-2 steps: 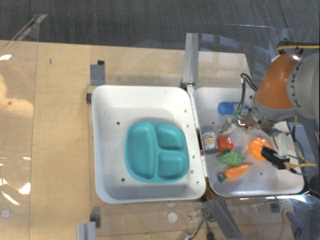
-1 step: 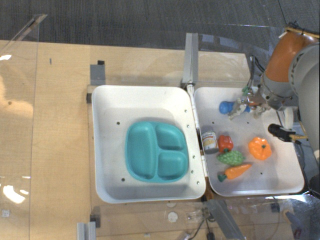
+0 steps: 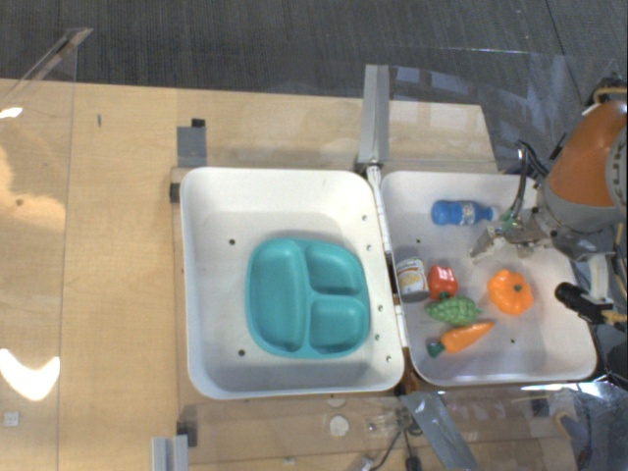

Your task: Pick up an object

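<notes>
My gripper (image 3: 494,239) hangs over the upper middle of the right bin (image 3: 579,361), its fingers spread open with nothing between them. A blue bottle (image 3: 461,212) lies just left of and behind it. An orange bell pepper (image 3: 510,292) sits just in front of the gripper. Further left are a small can (image 3: 410,278) by the bin's left wall and a red pepper (image 3: 443,281) beside it. A green leafy vegetable (image 3: 453,311) and a carrot (image 3: 461,338) lie toward the front.
The left bin (image 3: 211,263) holds a teal divided plate (image 3: 308,296). A metal post (image 3: 373,116) stands behind the seam between the bins. The arm's orange band (image 3: 589,160) and a black fixture (image 3: 584,302) crowd the right bin's right edge.
</notes>
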`<state>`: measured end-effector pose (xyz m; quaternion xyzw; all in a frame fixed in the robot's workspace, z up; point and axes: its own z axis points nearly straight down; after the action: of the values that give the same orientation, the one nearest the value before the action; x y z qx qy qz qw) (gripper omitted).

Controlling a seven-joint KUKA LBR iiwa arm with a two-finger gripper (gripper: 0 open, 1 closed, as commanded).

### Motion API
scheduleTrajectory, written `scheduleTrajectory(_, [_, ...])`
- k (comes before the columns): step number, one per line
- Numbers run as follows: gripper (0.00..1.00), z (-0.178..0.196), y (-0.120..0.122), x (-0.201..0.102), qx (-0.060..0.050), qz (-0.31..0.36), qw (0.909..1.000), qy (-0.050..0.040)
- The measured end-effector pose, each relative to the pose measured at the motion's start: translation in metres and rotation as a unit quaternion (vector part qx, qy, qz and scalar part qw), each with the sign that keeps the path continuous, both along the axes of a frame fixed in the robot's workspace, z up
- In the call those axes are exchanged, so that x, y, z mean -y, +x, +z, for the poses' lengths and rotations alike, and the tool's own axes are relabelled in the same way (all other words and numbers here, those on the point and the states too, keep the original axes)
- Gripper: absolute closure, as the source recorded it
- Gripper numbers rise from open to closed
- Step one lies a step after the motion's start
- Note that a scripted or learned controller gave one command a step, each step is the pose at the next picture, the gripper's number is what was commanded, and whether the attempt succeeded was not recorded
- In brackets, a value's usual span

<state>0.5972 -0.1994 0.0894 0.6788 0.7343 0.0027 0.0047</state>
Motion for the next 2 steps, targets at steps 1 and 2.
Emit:
scheduleTrajectory(1, [0.0, 0.001, -0.06, 0.006, 0.002, 0.027, 0.9996, -0.0009])
scheduleTrajectory(2, [1.0, 0.013, -0.056, 0.005, 0.006, 0.027, 0.9996, -0.0018])
